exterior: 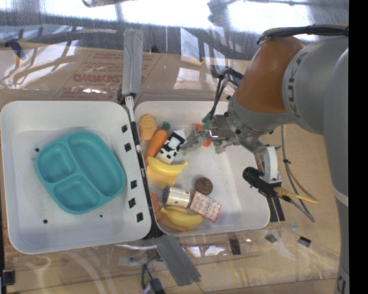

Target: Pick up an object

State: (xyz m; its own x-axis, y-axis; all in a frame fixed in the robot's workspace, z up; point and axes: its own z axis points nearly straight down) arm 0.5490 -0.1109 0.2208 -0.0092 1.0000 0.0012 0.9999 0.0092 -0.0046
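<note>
I see my gripper point(199, 136) low over the right bin point(245, 216), just right of the black-and-white toy cow point(170, 147); I cannot tell how it is set. Left of the cow lies a carrot point(156, 141), below it a yellow banana point(164, 171). Farther below sit a brown disc point(203, 185), a small jar point(177, 196) and a patterned box point(206, 206). The teal plate point(80, 171) is well left, in the other bin point(18, 127).
</note>
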